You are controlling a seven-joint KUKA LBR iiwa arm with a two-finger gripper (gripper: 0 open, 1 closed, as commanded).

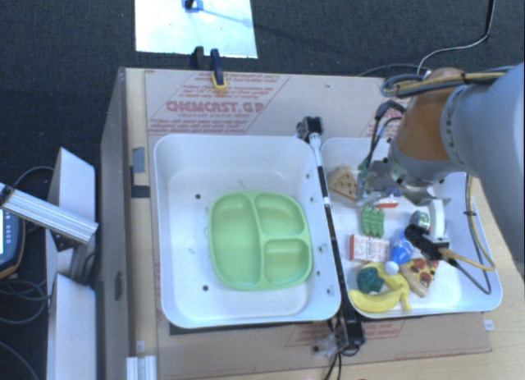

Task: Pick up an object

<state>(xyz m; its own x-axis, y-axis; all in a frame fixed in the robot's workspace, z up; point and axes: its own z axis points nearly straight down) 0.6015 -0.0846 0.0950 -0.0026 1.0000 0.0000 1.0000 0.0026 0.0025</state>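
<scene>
The right bin (480, 284) holds several small things. A tan wedge (342, 182) lies at its upper left, with a green studded block (372, 221) below it. Further down is a red and white packet (368, 248), then a blue piece (401, 252), a small white ball (392, 267) and a dark green lump (370, 280). A yellow banana (383, 301) and a toy pizza slice (421, 276) lie near the front wall. My gripper (380, 192) hangs low over the bin's upper part, just above the green block and right of the tan wedge.
A light green divided plate (261, 240) lies in the left bin (184, 206). A black rod (321, 181) runs along the wall between the two bins. The grey arm with its orange band (422, 128) covers the right bin's far right corner.
</scene>
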